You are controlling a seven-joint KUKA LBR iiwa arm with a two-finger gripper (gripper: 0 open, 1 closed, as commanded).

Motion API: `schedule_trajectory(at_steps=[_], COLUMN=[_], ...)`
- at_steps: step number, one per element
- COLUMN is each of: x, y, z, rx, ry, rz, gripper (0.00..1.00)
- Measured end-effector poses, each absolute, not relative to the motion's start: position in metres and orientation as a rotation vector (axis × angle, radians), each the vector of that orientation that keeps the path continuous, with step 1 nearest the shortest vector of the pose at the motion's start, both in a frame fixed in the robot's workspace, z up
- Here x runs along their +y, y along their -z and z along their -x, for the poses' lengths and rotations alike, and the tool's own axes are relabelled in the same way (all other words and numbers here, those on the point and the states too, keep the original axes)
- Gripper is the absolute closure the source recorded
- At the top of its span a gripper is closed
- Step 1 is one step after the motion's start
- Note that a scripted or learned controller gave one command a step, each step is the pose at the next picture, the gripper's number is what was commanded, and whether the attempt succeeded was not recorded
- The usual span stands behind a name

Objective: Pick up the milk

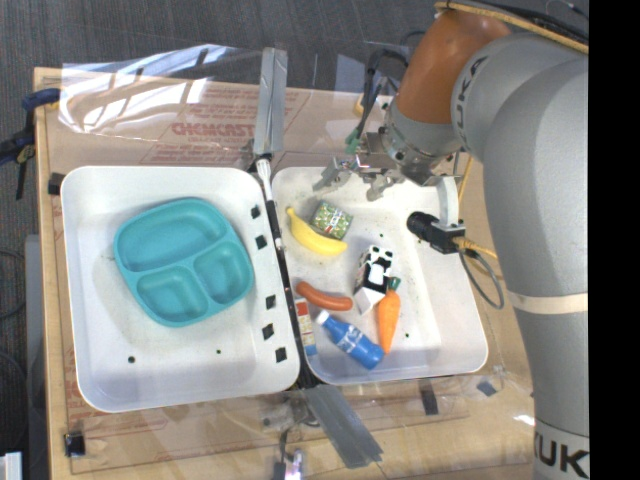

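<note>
Milk here is the small black-and-white cow-patterned carton (376, 268), lying near the middle of the right-hand shallow white bin (455, 343). The 2-finger metal gripper (358, 178) hovers toward 11 o'clock from it, near the bin's far rim, with its fingers spread open and nothing between them.

The step in hand looks like the approach, so the job is to travel toward 5 o'clock and settle squarely above the carton before descending. Crowding is the main difficulty. The orange plastic carrot (389, 320) touches the carton at its 6 o'clock end, and the reddish-brown sausage (324, 295) lies close at 8 o'clock. The yellow plastic banana (312, 234) and the small green printed box (332, 220) sit at 10 o'clock, directly along the path, so the gripper should stay high until it has passed them.

A good grasp would likely close across the carton's narrower sides, with the fingers turned so neither lands on the carrot. The blue plastic bottle (352, 340) at 7 o'clock is far enough to ignore. The teal 3-compartment plate (183, 260) in the left bin plays no part.
</note>
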State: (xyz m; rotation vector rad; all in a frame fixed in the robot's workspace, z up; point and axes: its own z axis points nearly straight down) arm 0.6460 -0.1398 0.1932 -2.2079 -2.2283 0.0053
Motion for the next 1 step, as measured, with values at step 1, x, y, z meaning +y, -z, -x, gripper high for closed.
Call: schedule_trajectory(at_steps=[1], x=[-0.1433], y=[-0.1171], z=[-0.6284], rx=[-2.215], ry=[0.016], rz=[2.261], gripper=[0.00])
